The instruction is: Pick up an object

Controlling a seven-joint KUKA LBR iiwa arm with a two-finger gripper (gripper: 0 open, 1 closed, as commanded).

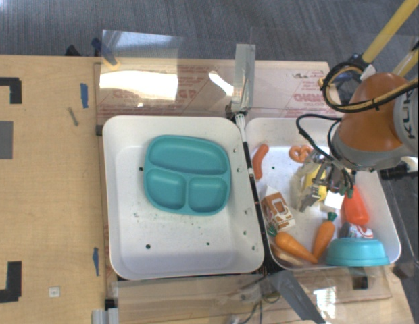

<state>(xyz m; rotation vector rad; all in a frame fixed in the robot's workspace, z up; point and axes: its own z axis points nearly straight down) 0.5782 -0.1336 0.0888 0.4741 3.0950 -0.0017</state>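
Small box [278, 210] just beside gripper [315, 194]

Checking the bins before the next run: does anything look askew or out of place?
The teal bowl sits tilted against the right bin's near corner, not flat on its floor. The teal plate in the left bin lies level. Nothing looks spilled or broken.

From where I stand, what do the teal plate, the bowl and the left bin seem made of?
Plate: looks like moulded plastic, matte teal, one even colour with rounded compartment edges.
Bowl: probably similar plastic, smooth, in the same teal; partly cut off by the bin's rim, so less sure.
Left bin: likely hard white plastic, with rounded corners and dark specks.
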